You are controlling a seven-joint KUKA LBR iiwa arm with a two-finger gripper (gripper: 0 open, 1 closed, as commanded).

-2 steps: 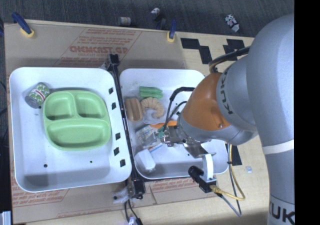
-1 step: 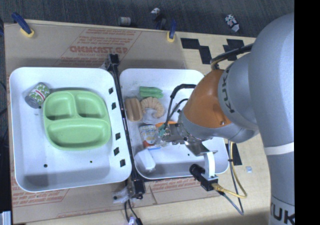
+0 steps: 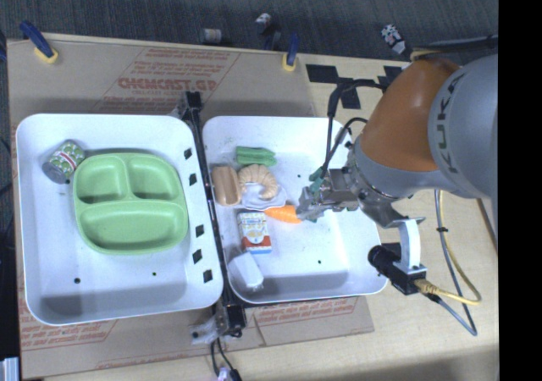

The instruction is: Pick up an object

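Orange carrot (image 3: 284, 215) lying crosswise, tip toward the tool (image 3: 306, 206); tool's grip indiscernible.

Two white bins are seen side by side on the counter (image 3: 423, 324). In the left bin (image 3: 51, 295) a green divided tray (image 3: 129, 201) and a can (image 3: 63, 159) are placed. In the right bin (image 3: 339, 273) the gripper (image 3: 306, 206) is positioned just beside a carrot (image 3: 283, 214) (contact cannot be judged), near a croissant (image 3: 259, 180), a green vegetable (image 3: 254, 155) and a small carton (image 3: 254, 231).

end effector (image 3: 306, 206) fingertips indistinct
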